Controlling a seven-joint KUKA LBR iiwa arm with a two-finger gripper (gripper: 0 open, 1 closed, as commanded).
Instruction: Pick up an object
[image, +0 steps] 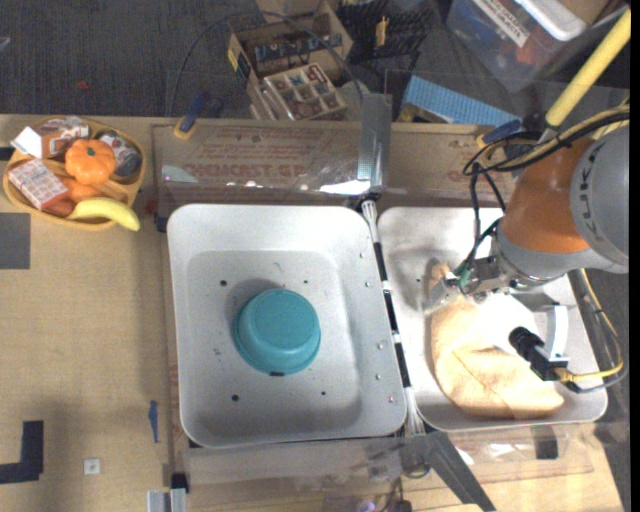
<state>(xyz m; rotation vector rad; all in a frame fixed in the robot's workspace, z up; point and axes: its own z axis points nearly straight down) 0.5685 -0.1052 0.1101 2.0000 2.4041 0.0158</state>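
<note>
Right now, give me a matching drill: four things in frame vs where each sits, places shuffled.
Things:
1. teal bowl
2. tan cloth
3. pumpkin
4. pincer

Places:
A. in the right bin
B. in the basket at top left
C. over the right bin, above the cloth's upper edge
D. in the middle of the left bin

Pairs: 1-D, 2-A, 3-B, 4-C

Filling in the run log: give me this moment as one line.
arm: over right bin | gripper: above tan cloth | teal bowl: left bin, untouched
</note>
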